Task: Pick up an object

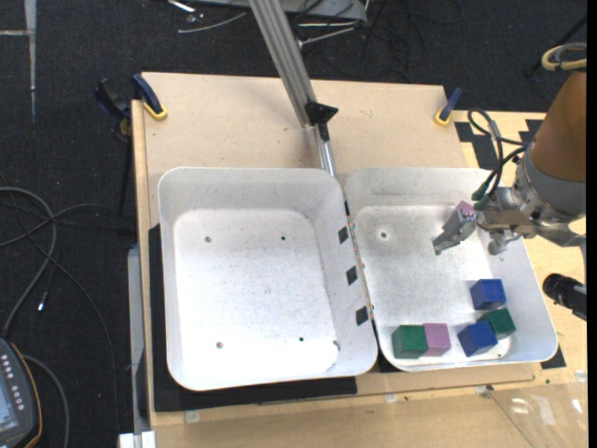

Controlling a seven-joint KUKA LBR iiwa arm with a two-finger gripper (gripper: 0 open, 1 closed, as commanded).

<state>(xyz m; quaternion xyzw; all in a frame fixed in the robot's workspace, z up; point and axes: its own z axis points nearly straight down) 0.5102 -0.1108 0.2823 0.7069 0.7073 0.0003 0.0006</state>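
While over the right bin [410, 250], fingers [454, 231] above blocks [457, 329].

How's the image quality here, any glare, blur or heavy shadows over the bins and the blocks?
Camera view: lighting is even and soft; the left bin and right bin look bright white without blown-out glare. The blocks, such as the pink block, are fairly sharp with faint shadows. The gripper looks slightly soft. The surrounding floor is dark.

Two white bins [252, 194] on a wooden bench [242, 119]
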